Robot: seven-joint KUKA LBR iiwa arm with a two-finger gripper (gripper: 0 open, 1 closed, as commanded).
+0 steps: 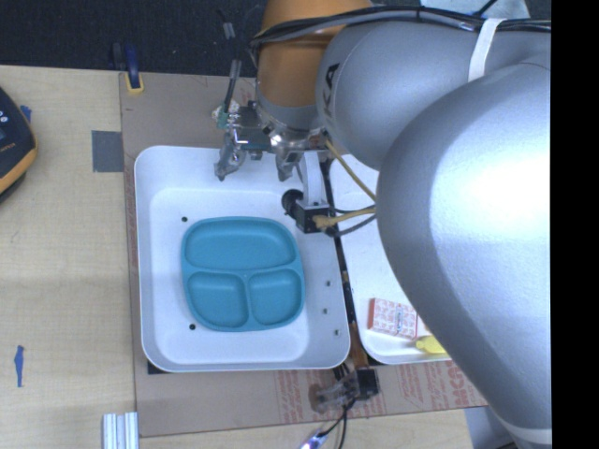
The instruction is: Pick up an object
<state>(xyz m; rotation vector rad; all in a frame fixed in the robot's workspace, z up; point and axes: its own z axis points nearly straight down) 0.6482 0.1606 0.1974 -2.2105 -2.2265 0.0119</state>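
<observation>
A blue divided plate (243, 272) with three compartments lies flat in the middle of the left white bin (150, 251). My gripper (255, 169) hangs over the bin's far edge, beyond the plate and apart from it. Its two fingers (225, 164) stand spread open with nothing between them. In the right bin (374, 349), near its front left corner, lie a small red and white packet (391, 317) and a yellow piece (430, 346); the arm hides most of that bin.
The big grey arm (449, 157) covers the right half of the view. A black cable fitting (304, 211) hangs by the left bin's right wall. A yellow and black device (11, 143) sits at the bench's left edge. Grey tape (106, 151) marks the bench.
</observation>
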